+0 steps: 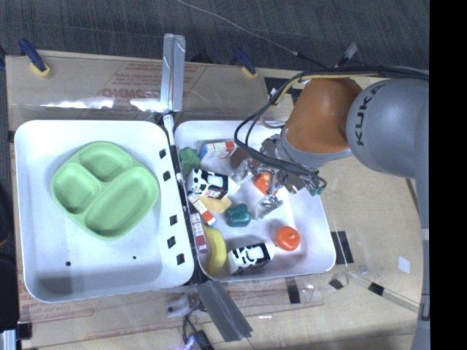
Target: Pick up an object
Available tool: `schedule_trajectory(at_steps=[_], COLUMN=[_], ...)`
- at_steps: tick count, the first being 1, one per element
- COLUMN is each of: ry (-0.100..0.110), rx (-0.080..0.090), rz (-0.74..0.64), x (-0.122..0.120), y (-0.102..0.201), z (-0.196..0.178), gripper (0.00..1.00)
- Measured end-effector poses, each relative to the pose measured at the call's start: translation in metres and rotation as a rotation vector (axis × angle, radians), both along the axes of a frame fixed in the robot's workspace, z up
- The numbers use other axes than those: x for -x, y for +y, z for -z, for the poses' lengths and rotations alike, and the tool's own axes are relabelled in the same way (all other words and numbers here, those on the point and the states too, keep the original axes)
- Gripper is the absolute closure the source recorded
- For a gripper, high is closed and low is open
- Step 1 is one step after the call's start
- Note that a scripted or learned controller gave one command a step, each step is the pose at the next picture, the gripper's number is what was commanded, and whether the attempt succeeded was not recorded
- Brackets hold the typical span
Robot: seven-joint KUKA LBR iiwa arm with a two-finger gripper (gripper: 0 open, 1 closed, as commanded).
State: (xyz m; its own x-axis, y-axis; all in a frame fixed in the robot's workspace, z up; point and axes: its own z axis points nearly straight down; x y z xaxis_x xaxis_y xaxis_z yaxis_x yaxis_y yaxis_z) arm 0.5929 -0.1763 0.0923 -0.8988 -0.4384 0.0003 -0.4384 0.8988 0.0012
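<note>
The arm is reaching from the right into the right bin, its gripper hanging over the bin's middle. Whether it is spread or pinching anything cannot be told from above. Beneath and around it toys are lying: an orange piece touching the gripper, a teal block, a banana, an orange cup. A green plate is sitting in the left bin.

One fixed camera looks down at a slant on the brown tabletop, both shallow white bins framed whole beneath it.
</note>
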Motion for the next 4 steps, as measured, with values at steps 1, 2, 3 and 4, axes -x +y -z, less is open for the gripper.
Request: schedule_trajectory(at_steps=[1,2,3,4], ry=[-0.001,-0.003,-0.002,0.001], rx=[0.0,-0.001,0.002,-0.001], rz=[0.199,0.101,0.107,0.005], x=[0.056,0.007,0.059,0.054], y=[-0.033,0.032,-0.036,0.005], z=[0.0,0.0,0.0,0.001], gripper=[0.0,0.0,0.0,0.0])
